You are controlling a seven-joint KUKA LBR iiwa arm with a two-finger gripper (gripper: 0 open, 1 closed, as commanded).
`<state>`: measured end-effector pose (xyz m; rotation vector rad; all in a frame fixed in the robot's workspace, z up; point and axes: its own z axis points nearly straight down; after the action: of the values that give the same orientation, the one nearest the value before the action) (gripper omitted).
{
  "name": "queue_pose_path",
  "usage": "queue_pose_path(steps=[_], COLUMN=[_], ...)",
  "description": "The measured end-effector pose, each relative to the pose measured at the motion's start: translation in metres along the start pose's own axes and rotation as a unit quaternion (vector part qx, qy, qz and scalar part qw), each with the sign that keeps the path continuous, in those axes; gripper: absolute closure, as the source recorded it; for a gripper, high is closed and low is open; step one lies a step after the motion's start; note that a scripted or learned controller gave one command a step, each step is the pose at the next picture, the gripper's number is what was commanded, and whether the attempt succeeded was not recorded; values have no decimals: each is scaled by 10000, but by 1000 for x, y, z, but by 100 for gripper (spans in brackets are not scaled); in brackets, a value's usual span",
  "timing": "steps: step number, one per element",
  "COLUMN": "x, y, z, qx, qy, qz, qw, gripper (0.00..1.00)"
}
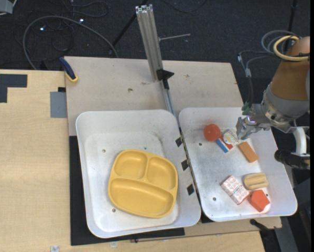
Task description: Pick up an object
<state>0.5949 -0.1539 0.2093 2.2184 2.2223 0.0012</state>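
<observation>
Bench (pixel 120 83) w/ two white bins (pixel 94 140), dark floor, cables (pixel 52 30)

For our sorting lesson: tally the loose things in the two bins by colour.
Yellow: 1, divided plate
Red: 1, ball
Orange: 2, block, wedge
Tan: 1, roll
Pink-and-white: 1, box
Blue-and-white: 1, packet
Total: 7

On the table (pixel 120 83), the left bin (pixel 91 140) holds a divided tray (pixel 143 182), while the right bin (pixel 209 193) holds a ball (pixel 212 132) at far left, a bar (pixel 247 151) to its right, and a patterned box (pixel 234 189), a roll (pixel 255 181) and a block (pixel 259 200) near.
</observation>
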Motion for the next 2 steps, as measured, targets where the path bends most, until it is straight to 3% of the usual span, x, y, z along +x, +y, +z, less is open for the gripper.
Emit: queue_pose_path(steps=[2], x=[96], y=[-8], z=[-5], qx=[25], qy=[15], qz=[-17], qw=[10000], gripper=[100])
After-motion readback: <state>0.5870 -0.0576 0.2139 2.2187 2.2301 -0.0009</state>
